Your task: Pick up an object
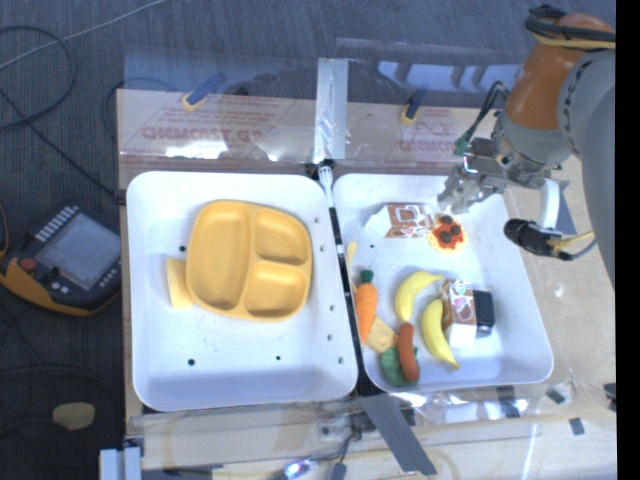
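Note:
My gripper [458, 194] hangs over the far part of the right bin [520, 313], just above a small orange and red toy [447, 233] and beside a white and brown packet [401, 219]. Lower in that bin lie two yellow bananas [428, 310], a carrot [366, 305], a red sausage-like piece [404, 344], a green piece [390, 366], a yellow cheese wedge [381, 335] and a small carton with a black block [468, 313]. Nothing shows between the gripper's fingers.
The left bin [150, 368] holds a yellow divided plate [248, 259] with a pale yellow slab [178, 281] under its left edge. A pendant with a screen [65, 258] lies on the floor to the left. Cardboard and tape line the far side.

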Robot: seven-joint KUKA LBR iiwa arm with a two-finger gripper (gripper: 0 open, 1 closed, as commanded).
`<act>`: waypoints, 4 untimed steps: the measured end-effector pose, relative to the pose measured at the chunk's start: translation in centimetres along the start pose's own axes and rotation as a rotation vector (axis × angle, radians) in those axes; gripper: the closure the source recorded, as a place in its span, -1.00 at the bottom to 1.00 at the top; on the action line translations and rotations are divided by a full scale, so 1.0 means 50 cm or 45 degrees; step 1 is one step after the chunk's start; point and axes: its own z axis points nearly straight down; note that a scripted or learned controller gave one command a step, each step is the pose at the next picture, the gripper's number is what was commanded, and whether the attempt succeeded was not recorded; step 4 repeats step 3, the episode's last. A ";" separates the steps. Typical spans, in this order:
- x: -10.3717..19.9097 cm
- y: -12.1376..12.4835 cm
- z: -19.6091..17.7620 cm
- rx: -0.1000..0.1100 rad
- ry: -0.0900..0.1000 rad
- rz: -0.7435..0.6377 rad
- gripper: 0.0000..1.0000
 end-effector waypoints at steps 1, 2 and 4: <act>0.000 0.000 0.000 0.001 -0.001 0.000 -1.00; 0.031 0.053 0.135 -0.048 0.001 0.059 -1.00; 0.031 0.022 0.176 -0.040 -0.004 0.064 -1.00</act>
